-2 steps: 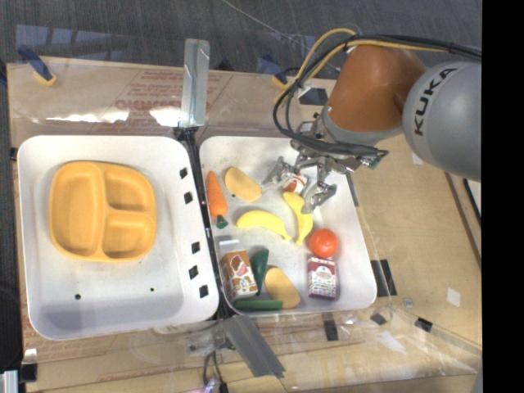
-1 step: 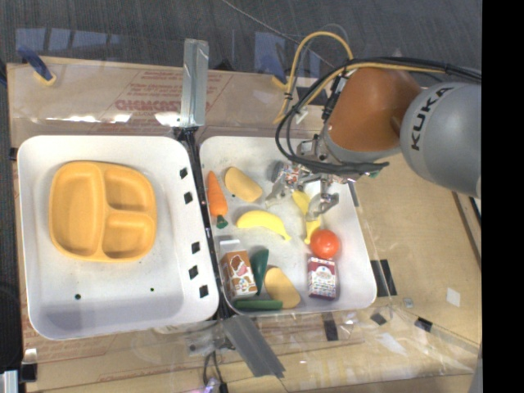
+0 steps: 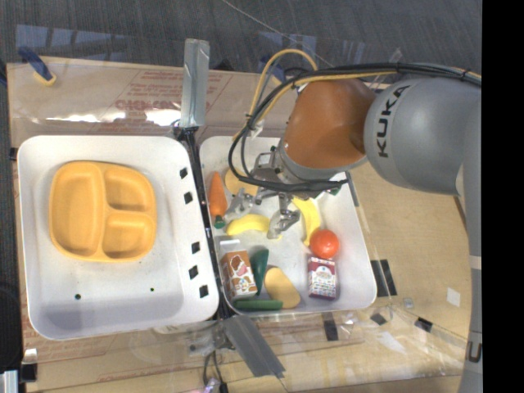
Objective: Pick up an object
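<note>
My gripper (image 3: 264, 214) hangs low inside the right bin (image 3: 360, 244), under the orange wrist band. Its two fingers stand apart, open, with one fingertip (image 3: 243, 206) on the left and the other (image 3: 282, 222) on the right. A small yellow banana-shaped piece (image 3: 248, 225) lies just below and between them, not clamped. An orange carrot (image 3: 217, 193) lies to the left against the bin wall. A second yellow piece (image 3: 310, 217) and a red tomato (image 3: 325, 242) lie to the right of the fingers.
Nearer the front of the right bin lie a brown snack box (image 3: 238, 273), a green cucumber (image 3: 259, 264), a tan potato (image 3: 281, 284) and a red carton (image 3: 322, 278). The left bin (image 3: 49, 301) holds a yellow divided plate (image 3: 102, 210). Cables loop above the wrist.
</note>
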{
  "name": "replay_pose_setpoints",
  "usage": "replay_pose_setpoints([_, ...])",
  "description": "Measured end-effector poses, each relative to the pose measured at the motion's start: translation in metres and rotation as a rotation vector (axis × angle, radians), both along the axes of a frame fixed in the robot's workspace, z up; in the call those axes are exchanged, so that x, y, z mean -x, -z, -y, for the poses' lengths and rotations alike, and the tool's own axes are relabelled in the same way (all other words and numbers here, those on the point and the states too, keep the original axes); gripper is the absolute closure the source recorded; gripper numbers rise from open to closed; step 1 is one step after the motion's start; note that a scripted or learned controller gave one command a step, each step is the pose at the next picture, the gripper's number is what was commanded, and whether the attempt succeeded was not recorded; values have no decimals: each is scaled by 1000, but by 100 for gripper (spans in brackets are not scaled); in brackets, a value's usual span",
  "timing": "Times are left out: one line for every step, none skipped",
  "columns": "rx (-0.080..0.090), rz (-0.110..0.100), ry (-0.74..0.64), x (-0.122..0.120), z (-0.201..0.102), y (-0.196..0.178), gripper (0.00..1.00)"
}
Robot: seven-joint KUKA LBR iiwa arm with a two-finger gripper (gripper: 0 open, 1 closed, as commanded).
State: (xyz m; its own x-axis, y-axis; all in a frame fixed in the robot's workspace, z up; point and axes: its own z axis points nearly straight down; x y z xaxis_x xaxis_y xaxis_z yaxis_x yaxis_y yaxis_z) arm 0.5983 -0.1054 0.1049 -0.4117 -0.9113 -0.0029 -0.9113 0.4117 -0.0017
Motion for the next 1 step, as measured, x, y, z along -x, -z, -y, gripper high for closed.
replay_pose_setpoints([0, 0, 160, -26, 14, 11, 0])
